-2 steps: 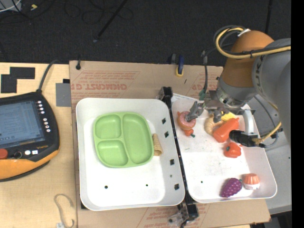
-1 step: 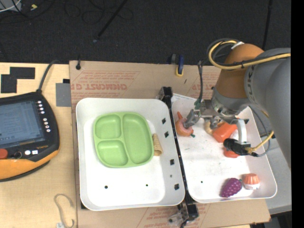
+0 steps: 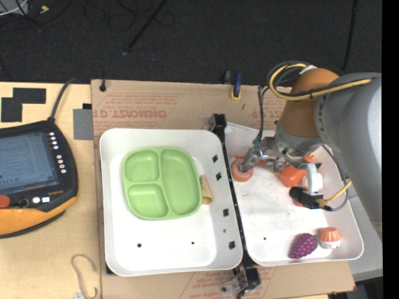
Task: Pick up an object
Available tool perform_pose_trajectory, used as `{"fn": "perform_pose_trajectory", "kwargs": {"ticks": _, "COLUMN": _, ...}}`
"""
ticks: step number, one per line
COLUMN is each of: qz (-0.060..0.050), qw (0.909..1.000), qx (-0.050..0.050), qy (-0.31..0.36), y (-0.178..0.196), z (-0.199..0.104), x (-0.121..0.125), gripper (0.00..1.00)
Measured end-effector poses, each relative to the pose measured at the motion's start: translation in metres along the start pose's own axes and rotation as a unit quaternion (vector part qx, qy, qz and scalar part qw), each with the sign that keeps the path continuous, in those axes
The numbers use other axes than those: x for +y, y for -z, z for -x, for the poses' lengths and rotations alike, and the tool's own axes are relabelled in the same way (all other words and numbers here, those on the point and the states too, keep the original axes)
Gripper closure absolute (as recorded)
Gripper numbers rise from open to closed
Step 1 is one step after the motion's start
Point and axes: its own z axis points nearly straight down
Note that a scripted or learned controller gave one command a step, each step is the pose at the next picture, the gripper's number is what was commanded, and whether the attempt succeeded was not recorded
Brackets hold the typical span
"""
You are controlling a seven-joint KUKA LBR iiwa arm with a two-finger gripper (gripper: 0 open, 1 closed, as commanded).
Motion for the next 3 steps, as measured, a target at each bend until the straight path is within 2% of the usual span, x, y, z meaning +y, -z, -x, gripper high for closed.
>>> {"fn": "perform_pose_trajectory", "kwargs": {"ticks": 1, "qz": -0.003, "qw": 1.0000, "qx": 0.008, "qy": -0.001, "y": 0.010, "z": -0.004, "x": 0.000, "gripper": 1.00}}
{"fn": "perform_pose_trajectory", "kwargs": {"ticks": 2, "qz": -0.007, "qw": 0.9999, "qx": 0.010, "qy": 0.000, "y": 0.070, "z": 0.000, "x": -0.007, "gripper": 1.00}}
{"fn": "perform_pose_trajectory", "kwargs": {"ticks": 3, "qz": -0.006, "qw": 0.9999, "qx": 0.009, "qy": 0.002, "y": 0.133, "z": 0.006, "x": -0.004, "gripper": 1.00}}
